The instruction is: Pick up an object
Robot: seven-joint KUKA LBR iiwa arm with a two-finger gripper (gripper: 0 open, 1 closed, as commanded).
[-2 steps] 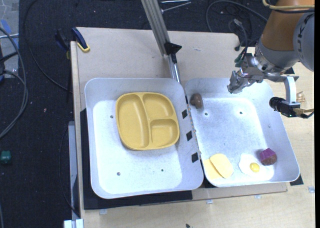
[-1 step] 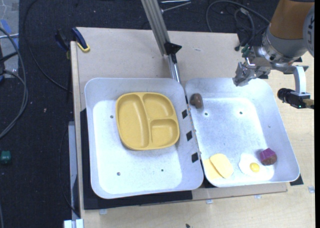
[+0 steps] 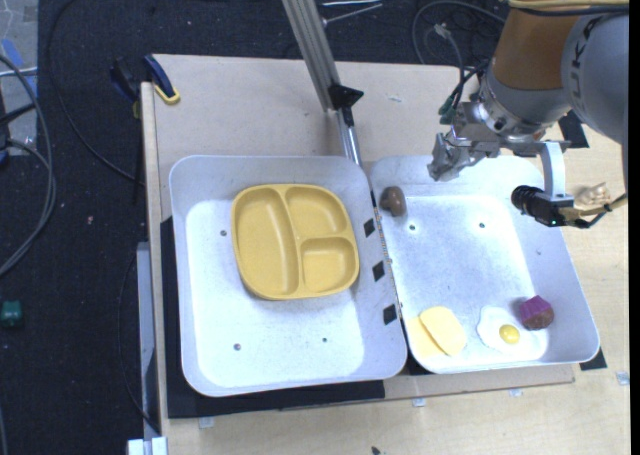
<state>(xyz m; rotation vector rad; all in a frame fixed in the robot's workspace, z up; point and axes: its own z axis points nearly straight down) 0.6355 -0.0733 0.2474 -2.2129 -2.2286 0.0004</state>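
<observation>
The gripper [image 3: 447, 165] hangs over the far rim of the right bin [image 3: 480, 243], and whether its fingers stand apart or together cannot be told from this slant; nothing shows between them. Above it the grey arm [image 3: 600, 53] with its orange band [image 3: 545, 23] comes in from the right.

Taking the right bin as the landmark: a small brown object [image 3: 392, 201] sits at its far-left corner, left of and a little nearer than the gripper, apart from it. Along the near edge lie a yellow slab like cheese [image 3: 442, 330], a fried egg [image 3: 503, 331] just beside it, and a purple piece [image 3: 536, 312] touching the egg's right side. A black fitting with a pale tip [image 3: 550, 205] overhangs its right rim.

Left of the right bin, touching it, is the left bin [image 3: 200, 343], holding a yellow divided tray [image 3: 295, 241].

Both bins rest on a pale wooden bench [image 3: 240, 103]. A metal pole [image 3: 310, 33] slants up from the seam between the bins, and a blue and yellow clamp [image 3: 160, 81] grips the bench's far-left corner. Round the bench the floor is dark carpet [image 3: 70, 243] strewn with black cables [image 3: 90, 153].
</observation>
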